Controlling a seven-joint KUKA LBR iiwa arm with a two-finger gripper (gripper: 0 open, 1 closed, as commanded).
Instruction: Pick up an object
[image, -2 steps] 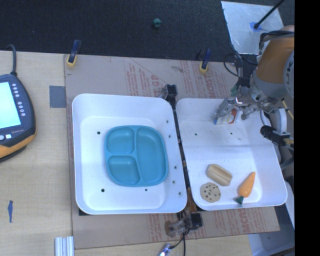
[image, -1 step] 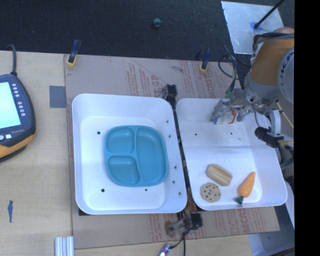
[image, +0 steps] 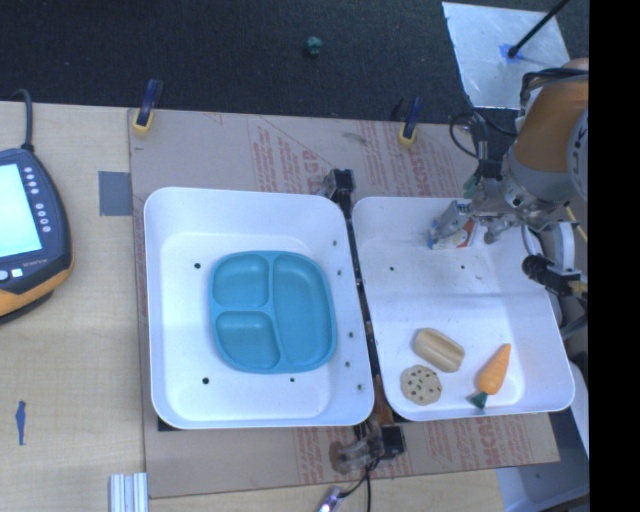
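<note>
Three toy foods lie in the right white bin (image: 455, 290), towards its near side: a tan bread roll (image: 438, 349), a round chocolate-chip cookie (image: 421, 384) just in front of it, and an orange carrot (image: 492, 370) to their right. My gripper (image: 447, 231) hangs over the far part of this bin, well away from all three. The grey arm with its orange band (image: 548, 125) reaches in from the right.
The left white bin (image: 180, 240) holds a blue divided plate (image: 271, 310). A handheld pendant (image: 28, 225) lies on the bench at the far left. Clamps (image: 146, 108) pin the cardboard sheet along the back edge.
</note>
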